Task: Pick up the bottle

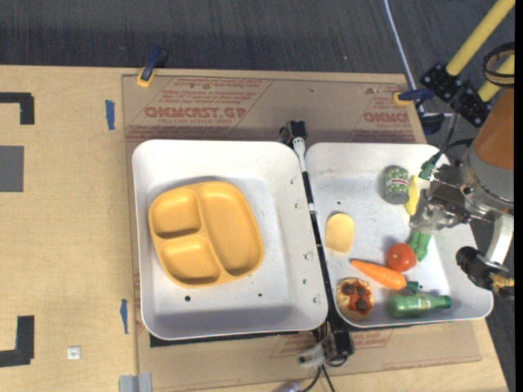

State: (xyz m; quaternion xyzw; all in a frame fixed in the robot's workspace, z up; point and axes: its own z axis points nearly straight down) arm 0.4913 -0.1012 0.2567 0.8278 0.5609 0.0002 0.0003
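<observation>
Camera view, from over the bench: two white bins side by side; the left bin [155, 300] carries a yellow divided tray [205, 233] at frame centre-left; the right bin [327, 170] holds the clutter. The green bottle [418, 303] lies on its side near the lower right corner of that bin, just beside a carrot [377, 273] and below a tomato [400, 256]; a small can [397, 183] sits toward the upper right, a pale yellow piece [340, 230] nearer the middle. The gripper [428, 219] hangs at the bin's right side, above the tomato, apart from the bottle; whether its jaws are parted or closed I cannot tell.
</observation>
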